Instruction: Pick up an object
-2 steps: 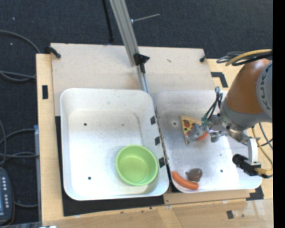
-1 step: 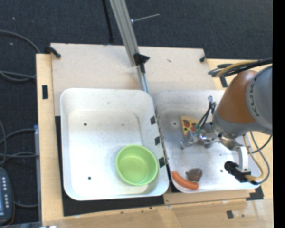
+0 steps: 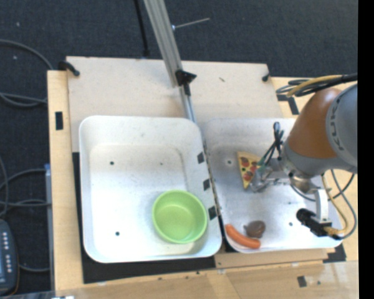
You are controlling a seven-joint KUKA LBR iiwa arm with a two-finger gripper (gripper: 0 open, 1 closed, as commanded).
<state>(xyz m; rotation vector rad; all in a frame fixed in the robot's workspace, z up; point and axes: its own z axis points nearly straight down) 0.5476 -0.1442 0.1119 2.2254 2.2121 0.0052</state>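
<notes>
Dark carpet surrounds the counter (image 3: 131,86). Whether the tool (image 3: 260,180) is spread or pressed together cannot be told (it sits low against the pizza slice (image 3: 246,168) in the right bin (image 3: 230,136)); the flat slice could be nudged aside rather than lifted, toward the carrot (image 3: 242,237).

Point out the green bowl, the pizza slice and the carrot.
green bowl (image 3: 179,215): camera view, inner floor.
pizza slice (image 3: 246,169): camera view, middle of topping.
carrot (image 3: 242,236): camera view, mid-length.
</notes>
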